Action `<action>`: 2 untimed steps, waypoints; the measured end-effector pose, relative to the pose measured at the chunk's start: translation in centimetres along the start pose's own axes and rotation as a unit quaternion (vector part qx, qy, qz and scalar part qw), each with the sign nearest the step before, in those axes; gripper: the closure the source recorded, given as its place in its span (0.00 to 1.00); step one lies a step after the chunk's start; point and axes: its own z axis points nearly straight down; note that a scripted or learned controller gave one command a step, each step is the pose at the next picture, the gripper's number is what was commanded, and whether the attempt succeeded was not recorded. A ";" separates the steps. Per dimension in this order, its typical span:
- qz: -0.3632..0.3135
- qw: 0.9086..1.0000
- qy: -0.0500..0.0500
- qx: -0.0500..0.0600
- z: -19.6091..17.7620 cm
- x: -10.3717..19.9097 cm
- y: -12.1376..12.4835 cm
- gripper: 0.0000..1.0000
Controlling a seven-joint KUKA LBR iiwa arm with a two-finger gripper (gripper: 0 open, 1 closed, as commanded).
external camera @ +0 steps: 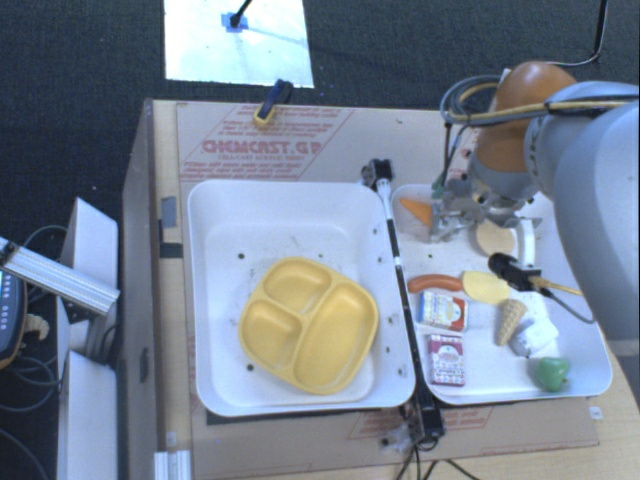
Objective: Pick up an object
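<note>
Right bin (590,368): hand (447,218) low, orange wedge (416,210) just beside it.

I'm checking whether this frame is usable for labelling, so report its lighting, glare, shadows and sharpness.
Camera view: lighting is even and bright; the white paper sheet on the dark floor and the right bin are nearly washed out; the yellow divided plate casts only a soft shadow in the left bin; the arm, closest to the lens, looks soft, and small items like the green toy lack fine detail.

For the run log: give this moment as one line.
arm: over right bin far end | end effector: low, beside orange carrot piece | grasp: none seen | left bin: yellow divided plate
</note>
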 end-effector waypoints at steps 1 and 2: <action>-0.001 1.000 0.000 -0.003 -0.1 0.1 0.1 0.00; 0.002 1.000 -0.001 -0.013 1.0 -1.9 -6.5 0.00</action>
